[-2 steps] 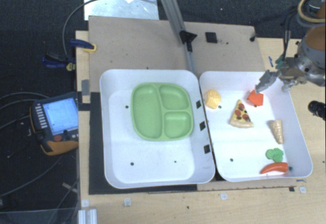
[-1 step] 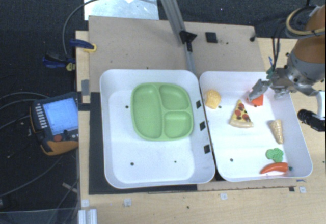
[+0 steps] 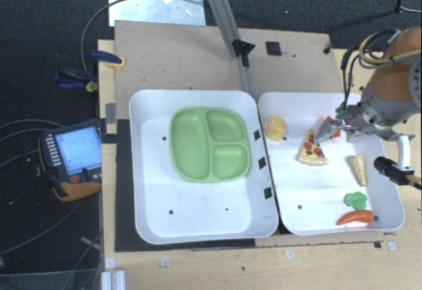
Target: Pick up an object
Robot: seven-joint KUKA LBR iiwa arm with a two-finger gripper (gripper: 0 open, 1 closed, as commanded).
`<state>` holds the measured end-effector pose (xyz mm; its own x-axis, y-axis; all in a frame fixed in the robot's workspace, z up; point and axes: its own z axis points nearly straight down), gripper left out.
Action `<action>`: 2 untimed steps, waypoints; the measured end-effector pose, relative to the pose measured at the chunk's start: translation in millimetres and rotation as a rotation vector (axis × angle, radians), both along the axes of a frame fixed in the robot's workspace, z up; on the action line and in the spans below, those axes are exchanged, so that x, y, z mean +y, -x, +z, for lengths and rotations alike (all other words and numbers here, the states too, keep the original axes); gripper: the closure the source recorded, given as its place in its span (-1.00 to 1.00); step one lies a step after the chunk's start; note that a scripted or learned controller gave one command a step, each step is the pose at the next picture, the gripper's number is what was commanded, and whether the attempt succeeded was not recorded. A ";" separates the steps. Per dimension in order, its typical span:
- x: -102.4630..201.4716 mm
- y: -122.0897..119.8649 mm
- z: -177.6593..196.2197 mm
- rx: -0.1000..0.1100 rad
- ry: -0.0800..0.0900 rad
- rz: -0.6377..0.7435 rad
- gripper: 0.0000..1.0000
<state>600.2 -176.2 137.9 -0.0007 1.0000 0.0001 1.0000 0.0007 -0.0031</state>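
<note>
In the right bin lie a toy pizza slice, a yellow bread-like lump, a cream cone, a green broccoli piece and a red-orange sausage. My gripper hangs low at the upper right of the pizza slice, its fingertips just above the slice's pointed end. Something red-orange shows beside the fingers, but I cannot make out what it is. The arm comes in from the right, above the bin's far right corner.
The left bin holds a green divided plate. A slanted grey pole rises behind the bins. A teach pendant lies off the bench at the left.
</note>
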 end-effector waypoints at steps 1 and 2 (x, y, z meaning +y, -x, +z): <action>-0.1 -3.5 -45.7 -0.013 0.001 0.001 -1.00; 0.7 -8.3 -28.8 -0.028 0.002 0.004 1.00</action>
